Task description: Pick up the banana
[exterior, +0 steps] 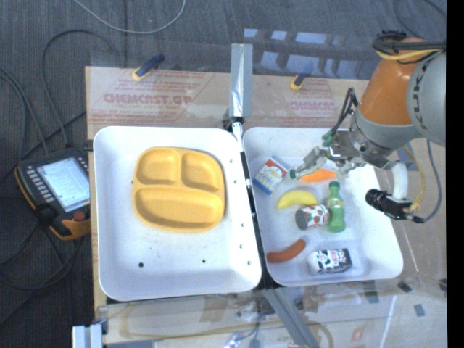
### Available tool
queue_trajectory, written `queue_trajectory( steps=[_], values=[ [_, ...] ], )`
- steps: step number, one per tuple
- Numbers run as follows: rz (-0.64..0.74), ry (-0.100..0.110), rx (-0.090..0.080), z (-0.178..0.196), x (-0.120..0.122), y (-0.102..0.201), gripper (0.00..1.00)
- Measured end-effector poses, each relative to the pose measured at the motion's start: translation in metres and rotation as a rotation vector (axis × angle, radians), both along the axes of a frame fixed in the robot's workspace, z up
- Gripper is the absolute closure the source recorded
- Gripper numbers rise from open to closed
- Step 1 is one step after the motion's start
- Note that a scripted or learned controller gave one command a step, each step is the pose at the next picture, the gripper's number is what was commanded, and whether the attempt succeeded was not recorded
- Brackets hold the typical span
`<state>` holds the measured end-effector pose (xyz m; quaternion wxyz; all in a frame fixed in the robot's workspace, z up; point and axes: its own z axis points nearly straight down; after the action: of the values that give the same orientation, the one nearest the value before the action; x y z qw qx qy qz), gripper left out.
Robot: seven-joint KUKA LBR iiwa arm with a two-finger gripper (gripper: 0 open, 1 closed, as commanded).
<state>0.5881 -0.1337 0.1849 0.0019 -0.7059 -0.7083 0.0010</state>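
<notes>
The banana point(297, 199) is small and yellow and lies in the middle of the right bin point(388, 263). My gripper point(319, 167) hangs above the back half of that bin, just behind the banana and apart from it. Its fingers are spread open, one reaching left with a green tip point(294, 172). An orange carrot point(317, 174) lies on the bin floor under the fingers, between the gripper and the banana.
Close around the banana are a small blue-and-red carton point(270, 175), a green bottle point(335, 207), a printed can point(312, 216), a red sausage point(286, 251) and a dark milk carton point(330, 261). The left bin point(116, 267) holds a yellow divided tray point(180, 188).
</notes>
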Motion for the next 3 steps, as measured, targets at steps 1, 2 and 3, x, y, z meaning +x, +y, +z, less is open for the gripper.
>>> queue_trajectory(
  steps=[1,2,3],
  values=[
    [-0.081,-0.004,-0.001,-0.092,-0.010,0.006,0.00],
    [-0.099,-0.016,-0.008,-0.094,-0.006,0.021,0.00],
    [-0.038,-0.023,-0.006,-0.094,-0.029,0.017,0.00]
  ],
)
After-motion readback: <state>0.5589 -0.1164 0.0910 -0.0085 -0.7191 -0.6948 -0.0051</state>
